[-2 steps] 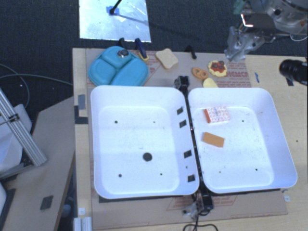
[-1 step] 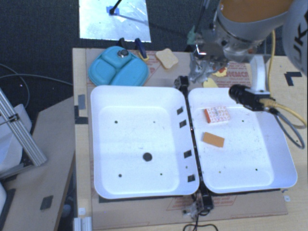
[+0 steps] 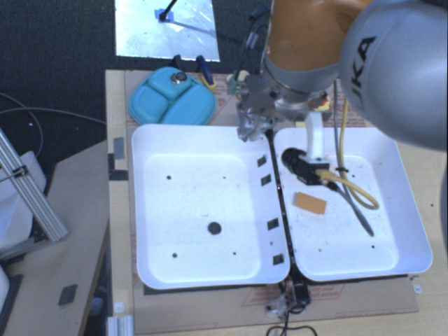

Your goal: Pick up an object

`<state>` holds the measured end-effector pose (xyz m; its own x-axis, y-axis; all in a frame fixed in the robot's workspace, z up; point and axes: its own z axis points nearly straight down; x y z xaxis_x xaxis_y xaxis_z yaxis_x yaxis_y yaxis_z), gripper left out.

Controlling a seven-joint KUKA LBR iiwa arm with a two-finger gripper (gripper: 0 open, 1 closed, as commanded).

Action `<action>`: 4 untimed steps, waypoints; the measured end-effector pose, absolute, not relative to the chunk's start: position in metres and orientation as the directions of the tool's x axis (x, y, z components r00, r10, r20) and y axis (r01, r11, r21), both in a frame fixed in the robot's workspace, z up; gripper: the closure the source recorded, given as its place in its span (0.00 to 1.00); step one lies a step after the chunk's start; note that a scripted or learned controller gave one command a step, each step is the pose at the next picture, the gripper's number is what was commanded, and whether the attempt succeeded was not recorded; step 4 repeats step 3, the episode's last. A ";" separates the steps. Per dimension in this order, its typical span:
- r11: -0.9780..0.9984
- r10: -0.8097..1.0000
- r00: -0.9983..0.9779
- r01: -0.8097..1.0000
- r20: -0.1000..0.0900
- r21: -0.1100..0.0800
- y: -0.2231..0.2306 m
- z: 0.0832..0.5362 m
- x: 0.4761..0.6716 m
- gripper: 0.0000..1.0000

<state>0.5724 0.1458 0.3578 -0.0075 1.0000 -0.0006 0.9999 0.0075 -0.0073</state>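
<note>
Nearest, lower centre of frame: small dark disc (image 3: 214,227) alone in left bin (image 3: 150,208). Mid-frame in right bin (image 3: 392,208): orange block (image 3: 310,203) lying flat, nothing touching it. Hand (image 3: 252,126) is further back, at the bins' far rim by the divider, well apart from both objs. Can't tell if it's open or closed; nothing seen in it. Pick not done: approach, grasp and lift all left. Upper left on desk (image 3: 196,305), behind bins: teal dish (image 3: 171,98), not in the way.
</note>
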 end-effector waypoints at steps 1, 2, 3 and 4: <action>-0.002 1.000 0.002 1.000 -0.003 -0.007 0.129 0.260 0.603 1.00; -0.003 1.000 0.003 1.000 0.002 0.018 0.081 0.417 0.583 1.00; 0.008 1.000 -0.008 1.000 0.001 -0.006 0.146 0.325 0.589 1.00; 0.008 1.000 -0.008 1.000 0.001 -0.006 0.146 0.325 0.589 1.00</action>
